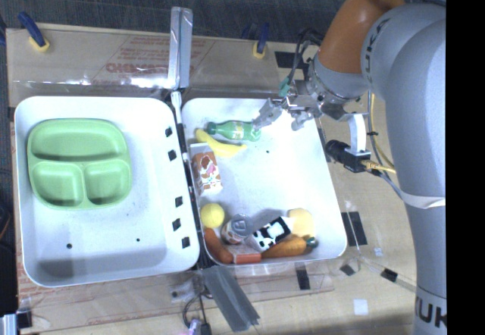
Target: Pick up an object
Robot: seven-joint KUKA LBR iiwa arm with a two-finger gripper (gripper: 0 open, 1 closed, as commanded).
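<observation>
My gripper [283, 114] hangs over the far edge of the right bin [303, 174], and its two fingers stand apart and open with nothing between them. A green bottle [231, 129] lies on its side just left of the left finger [267, 111], its cap end close to that finger; I cannot tell if they touch. Under the bottle lies a yellow banana [220, 144]. A small snack packet [206, 171] lies below them, against the bin's left wall.
Along the right bin's near edge sit a lemon [212, 214], a can [236, 228], a black and white item [270, 232], a carrot [287, 248] and a sausage [216, 245]. The left bin [98, 242] holds a green divided tray [78, 161].
</observation>
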